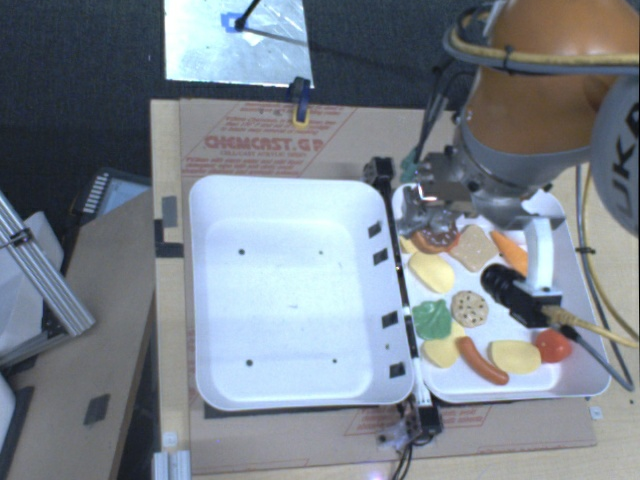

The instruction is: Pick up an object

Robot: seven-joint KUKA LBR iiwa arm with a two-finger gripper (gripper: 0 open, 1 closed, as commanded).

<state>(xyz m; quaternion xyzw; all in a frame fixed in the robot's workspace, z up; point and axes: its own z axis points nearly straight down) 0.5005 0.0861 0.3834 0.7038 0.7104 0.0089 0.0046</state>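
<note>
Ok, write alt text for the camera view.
The robot arm's gripper hangs over the far end of the right bin, which holds toy food: cookie, sausage, tomato, carrot, bread slice. The left bin sits beside it.

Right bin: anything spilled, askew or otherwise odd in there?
Nothing stands out. The toy foods, such as the cookie, sausage and tomato, all lie inside the right bin. None hangs over its rim.

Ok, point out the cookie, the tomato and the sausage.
cookie (469, 309), camera view, centre of its speckled face.
tomato (553, 346), camera view, middle of its red top.
sausage (482, 361), camera view, midway along its length.
</note>
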